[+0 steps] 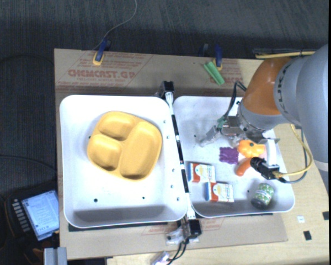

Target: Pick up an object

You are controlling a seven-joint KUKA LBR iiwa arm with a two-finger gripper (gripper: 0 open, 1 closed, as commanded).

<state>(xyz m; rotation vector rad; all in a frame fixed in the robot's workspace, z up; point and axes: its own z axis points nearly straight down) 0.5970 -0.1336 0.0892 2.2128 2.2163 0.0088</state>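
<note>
Over the right-hand bin (287,203) the arm (289,90) reaches in from the right edge of the bench (71,73), its orange band sitting above the bin's far right corner. The gripper (209,138) points leftward and hangs low over the bin's far half, near the middle of its floor; its two thin fingers (205,141) look slightly spread, with bare white bin floor showing around the tips and nothing between them.

Just beside the gripper, toward the near side, lies a small purple object (228,155). Touching or nearly touching it on the right is an orange toy (246,150), partly covered by the wrist hardware. Along the bin's near edge sit two small cartons with orange and white faces: one carton (202,173) close to the bin's left wall, a second carton (219,192) just beside it and nearer the front edge. A greenish, patterned round object (262,195) rests in the near right corner, apart from the cartons.

The left-hand bin (77,203) holds a large yellow moulded tray (124,145) with three rounded compartments, lying around the centre of that bin.

On the bench's far edge, a blue clamp (101,51) grips the board near the left, and a green clip (214,73) lies near the middle, beyond the right bin.
</note>
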